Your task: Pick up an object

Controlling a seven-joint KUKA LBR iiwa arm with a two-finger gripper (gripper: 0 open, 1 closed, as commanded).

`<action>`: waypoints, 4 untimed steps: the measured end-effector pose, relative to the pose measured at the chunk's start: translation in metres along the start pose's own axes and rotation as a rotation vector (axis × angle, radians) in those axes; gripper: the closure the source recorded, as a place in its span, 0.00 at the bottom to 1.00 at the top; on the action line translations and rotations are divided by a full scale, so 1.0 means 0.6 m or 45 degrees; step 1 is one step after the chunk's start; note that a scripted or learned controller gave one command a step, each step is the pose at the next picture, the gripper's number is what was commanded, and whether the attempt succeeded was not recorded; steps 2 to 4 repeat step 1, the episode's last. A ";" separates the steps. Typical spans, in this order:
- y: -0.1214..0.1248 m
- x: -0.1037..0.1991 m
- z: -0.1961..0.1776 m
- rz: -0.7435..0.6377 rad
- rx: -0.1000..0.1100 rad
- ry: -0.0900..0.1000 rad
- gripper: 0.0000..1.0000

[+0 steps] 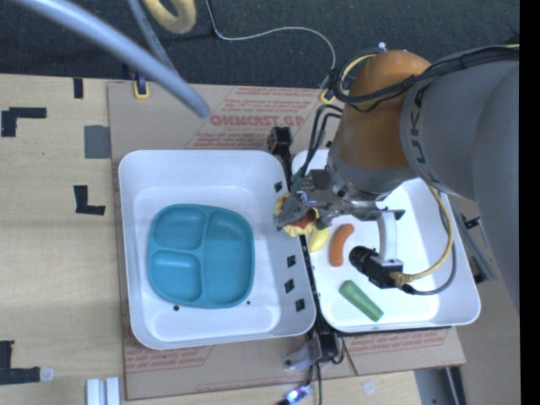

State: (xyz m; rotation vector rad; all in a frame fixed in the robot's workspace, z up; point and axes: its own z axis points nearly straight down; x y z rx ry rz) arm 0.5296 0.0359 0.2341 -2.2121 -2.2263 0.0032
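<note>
Here, you look down on a light wooden bench (51, 251) with black marks, topped by a brown cardboard sheet (245, 116) printed in red. Two white bins sit on it side by side. The left bin (198, 163) holds a blue divided plate (202, 256). The right bin (451, 298) holds an orange sausage shape (339, 245), a yellow piece (318, 239) just at its nine o'clock, and a green block (361, 300) at its five o'clock. The gripper (297, 211) hangs over the seam between the bins, touching or just above the yellow piece; you cannot tell how its jaws stand. Dark carpet (405, 7) lies at twelve o'clock beyond the bench.
</note>
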 end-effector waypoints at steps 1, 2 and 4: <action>0.019 0.100 0.023 -0.002 -0.001 0.000 1.00; 0.019 0.100 0.023 -0.002 -0.001 0.000 1.00; 0.019 0.100 0.023 -0.002 -0.001 0.000 1.00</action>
